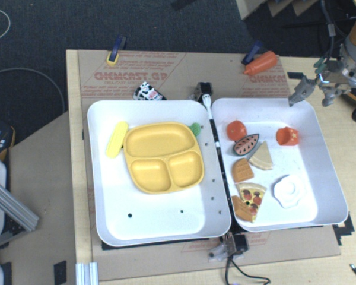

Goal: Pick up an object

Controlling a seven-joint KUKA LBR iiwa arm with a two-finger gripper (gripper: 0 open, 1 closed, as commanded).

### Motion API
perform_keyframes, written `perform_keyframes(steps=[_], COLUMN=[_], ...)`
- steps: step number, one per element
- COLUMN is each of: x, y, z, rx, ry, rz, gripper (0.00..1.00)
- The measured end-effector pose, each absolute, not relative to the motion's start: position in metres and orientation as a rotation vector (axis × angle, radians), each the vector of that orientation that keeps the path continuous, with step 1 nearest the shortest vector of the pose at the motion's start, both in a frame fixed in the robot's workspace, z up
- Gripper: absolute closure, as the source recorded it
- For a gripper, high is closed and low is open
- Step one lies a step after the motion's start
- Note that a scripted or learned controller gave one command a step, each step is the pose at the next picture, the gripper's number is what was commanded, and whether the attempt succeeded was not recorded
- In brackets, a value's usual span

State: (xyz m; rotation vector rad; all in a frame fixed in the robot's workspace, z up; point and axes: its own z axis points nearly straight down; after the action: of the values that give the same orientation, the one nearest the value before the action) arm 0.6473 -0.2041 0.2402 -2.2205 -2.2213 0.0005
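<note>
My gripper (311, 98) hangs over the far right corner of the right bin (326, 159), its fingers open and nothing between them. Toy foods lie in that bin. Closest to the gripper is a red pepper piece (288, 136), just below it. Further left are a tomato (236, 129), a watermelon slice (246, 143) and a pale wedge (262, 157). Toward the front lie a brown cracker (243, 171), a pizza slice (250, 199) and a white fried egg (286, 192).
The left bin (107, 206) holds a yellow divided plate (164, 157), a yellow banana-like piece (116, 139) and a small green item (194, 128). Behind the bins, an orange carrot (261, 63) and a black-and-white toy (148, 92) lie on the cardboard.
</note>
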Motion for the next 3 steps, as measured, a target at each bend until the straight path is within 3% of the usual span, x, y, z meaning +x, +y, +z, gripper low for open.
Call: perform_keyframes(steps=[3], x=[0.66], y=[-0.206], z=[0.086], rx=[-2.215], ry=[-2.22], rz=[0.005], gripper=[0.0])
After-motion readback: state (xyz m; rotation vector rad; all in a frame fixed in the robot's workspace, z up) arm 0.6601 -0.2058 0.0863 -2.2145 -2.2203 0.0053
